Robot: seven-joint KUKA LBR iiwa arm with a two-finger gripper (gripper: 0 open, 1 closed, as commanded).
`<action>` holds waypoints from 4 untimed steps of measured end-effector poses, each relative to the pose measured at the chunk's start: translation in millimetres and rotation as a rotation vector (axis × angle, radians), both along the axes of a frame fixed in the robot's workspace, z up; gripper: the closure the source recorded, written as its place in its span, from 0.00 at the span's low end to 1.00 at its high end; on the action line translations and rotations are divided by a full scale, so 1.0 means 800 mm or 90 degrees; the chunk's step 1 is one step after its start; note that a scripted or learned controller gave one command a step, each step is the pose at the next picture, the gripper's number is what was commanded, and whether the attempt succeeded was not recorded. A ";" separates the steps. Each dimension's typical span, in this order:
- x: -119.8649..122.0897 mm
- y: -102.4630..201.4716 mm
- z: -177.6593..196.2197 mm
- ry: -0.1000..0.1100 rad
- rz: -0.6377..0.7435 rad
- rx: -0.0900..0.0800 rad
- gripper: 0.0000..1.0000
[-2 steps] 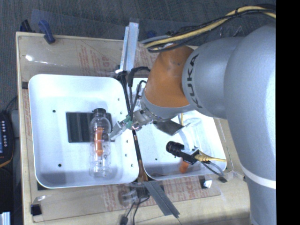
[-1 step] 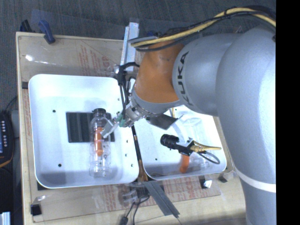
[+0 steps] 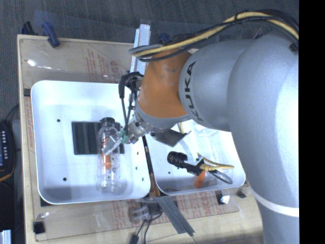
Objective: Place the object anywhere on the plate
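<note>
Because the bottle is of clear, thin-walled plastic and looks nearly empty, it is judged to be light, smooth and somewhat springy. It may be dented by a hard squeeze or lost from a weak one, and it may roll on its round side if released carelessly.

It is seen in the left bin, lying lengthwise with its capped end toward the far wall and its base toward the near wall. Its upper part lies against or over the right edge of the dark rectangular plate, though which of the two cannot be told. Its lower part rests on the white floor just beside the plate.

The gripper is seen at the bottle's right side, about level with its shoulder, below the orange band of the arm. How far the claw is open cannot be told, nor whether the bottle is held by it or merely touched.

A hold across the body just below the shoulder is judged best, since the wall is stiffer there and the taper guards against sliding. Moderate pressure is called for, and the bottle is best laid down with its length along the plate.

In the right bin a yellow-handled tool is seen, well apart from the bottle.
</note>
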State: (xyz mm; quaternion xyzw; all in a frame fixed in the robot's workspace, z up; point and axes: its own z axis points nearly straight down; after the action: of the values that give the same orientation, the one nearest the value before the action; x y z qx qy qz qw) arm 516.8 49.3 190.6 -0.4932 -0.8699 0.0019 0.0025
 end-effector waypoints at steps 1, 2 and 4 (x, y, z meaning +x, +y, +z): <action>0.040 0.089 0.004 -0.001 -0.104 -0.001 0.00; 0.039 0.091 0.015 0.001 -0.099 -0.001 1.00; 0.071 0.053 0.000 0.001 -0.281 -0.002 1.00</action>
State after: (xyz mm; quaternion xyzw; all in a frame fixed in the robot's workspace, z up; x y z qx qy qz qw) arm 573.6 91.5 190.6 -0.6719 -0.7406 0.0028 0.0027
